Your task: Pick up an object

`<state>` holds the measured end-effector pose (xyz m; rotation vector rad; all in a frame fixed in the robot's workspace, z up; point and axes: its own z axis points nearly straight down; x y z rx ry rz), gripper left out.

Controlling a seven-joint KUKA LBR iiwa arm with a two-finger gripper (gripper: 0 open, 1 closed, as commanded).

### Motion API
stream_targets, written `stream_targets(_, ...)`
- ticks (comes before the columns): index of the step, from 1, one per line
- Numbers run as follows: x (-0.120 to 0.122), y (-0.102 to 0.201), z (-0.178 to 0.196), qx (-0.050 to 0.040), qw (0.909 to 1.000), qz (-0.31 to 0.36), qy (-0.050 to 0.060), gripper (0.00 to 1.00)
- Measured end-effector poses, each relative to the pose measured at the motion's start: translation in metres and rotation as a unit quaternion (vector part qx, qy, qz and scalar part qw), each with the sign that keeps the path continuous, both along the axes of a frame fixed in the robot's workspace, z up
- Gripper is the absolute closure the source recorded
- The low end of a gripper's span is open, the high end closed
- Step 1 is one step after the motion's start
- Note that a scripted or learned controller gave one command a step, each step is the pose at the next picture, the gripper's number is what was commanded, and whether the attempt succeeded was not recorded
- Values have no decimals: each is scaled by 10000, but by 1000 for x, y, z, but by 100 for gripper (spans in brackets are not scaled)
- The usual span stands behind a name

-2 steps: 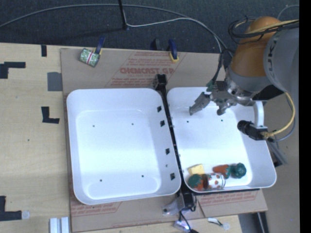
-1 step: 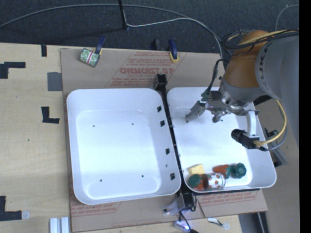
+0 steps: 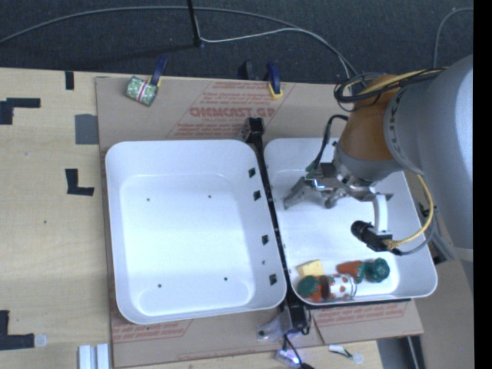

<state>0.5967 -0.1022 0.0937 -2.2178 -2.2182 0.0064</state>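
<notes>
Two shallow white bins are seen side by side on the bench [image 3: 46, 229], which is laid with a brown cardboard sheet [image 3: 223, 110] bearing red lettering. The left bin [image 3: 123, 167] takes up the centre of the frame; the right bin [image 3: 419, 283] lies toward the right of centre, and the two are joined along a dark seam fitted with black clips.

The arm [image 3: 430, 129] is brought in from the right edge of the frame, its orange band [image 3: 367, 135] visible above the wrist. The pincer [image 3: 301, 197] is held over the upper left part of the right bin, close to the seam. Its two grey fingers are seen spread apart, pointing toward the left, and nothing is seen between them.

The objects to be picked are gathered at the lower edge of the right bin, well apart from the pincer. A yellow block [image 3: 310, 268] lies at the left of the group, with a green ball [image 3: 307, 285] just below it. A red and white can [image 3: 339, 287] is laid on its side beside the ball. An orange piece [image 3: 351, 267] is seen above the can, and a teal round object [image 3: 377, 270] rests just to its right.

At the upper left of the frame, a small green and white block [image 3: 141, 91] is seen on the cardboard beside a blue clamp [image 3: 158, 69]. A second blue clamp with a yellow tip [image 3: 274, 79] stands at the upper centre. A black cable [image 3: 192, 14] is run across the dark floor at the top.
</notes>
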Motion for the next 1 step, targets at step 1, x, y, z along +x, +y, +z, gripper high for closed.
stream_targets(1,2,0,13,0,10000,5,-28,100)
